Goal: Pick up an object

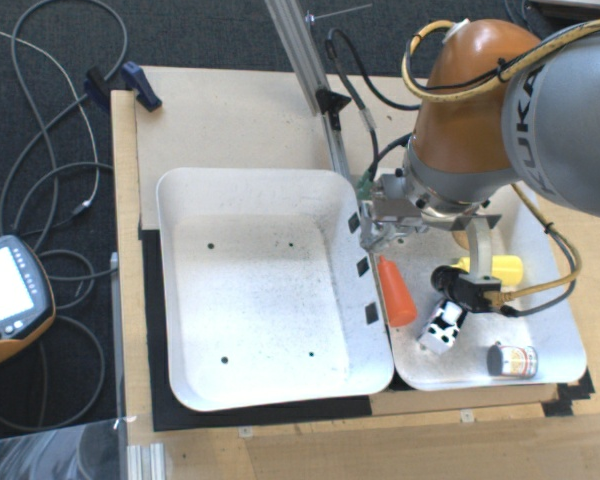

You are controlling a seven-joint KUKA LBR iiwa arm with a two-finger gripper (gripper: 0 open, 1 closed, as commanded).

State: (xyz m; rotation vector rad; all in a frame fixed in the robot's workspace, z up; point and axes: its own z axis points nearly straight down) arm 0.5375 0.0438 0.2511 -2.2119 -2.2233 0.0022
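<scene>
You cannot tell how the jaws stand: your gripper (pixel 383 230) hangs over the right white bin (pixel 555 353), just above an orange carrot-shaped toy (pixel 395 290). Further out lie a black-and-white spotted block (pixel 441 326), a yellow cylinder (pixel 500 268) and a small labelled can (pixel 512 360)
</scene>
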